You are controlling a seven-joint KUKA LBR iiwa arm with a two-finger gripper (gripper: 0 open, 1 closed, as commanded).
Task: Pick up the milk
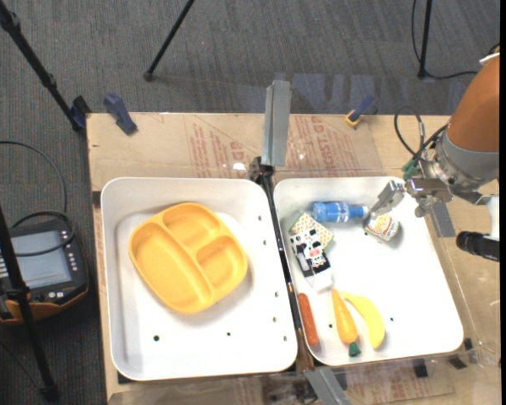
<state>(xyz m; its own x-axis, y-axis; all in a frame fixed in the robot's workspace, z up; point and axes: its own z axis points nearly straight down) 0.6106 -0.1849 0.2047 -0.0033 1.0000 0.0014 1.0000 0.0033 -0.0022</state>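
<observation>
The milk [311, 255] is a small carton with a black-and-white cow pattern. It lies flat in the right bin [422, 310], near that bin's left wall. My gripper [407, 218] hovers over the bin's upper right area, well to the right of the milk and apart from it. Its fingers [386, 201] are spread open with nothing between them. A small round cup [384, 227] sits just below the left fingertip.
A blue bottle [337, 213] lies above the milk, and a checkered packet [303, 224] touches the milk's top. A sausage [309, 321], a carrot [344, 319] and a banana [368, 319] lie near the front. The left bin [118, 327] holds a yellow divided plate [188, 256].
</observation>
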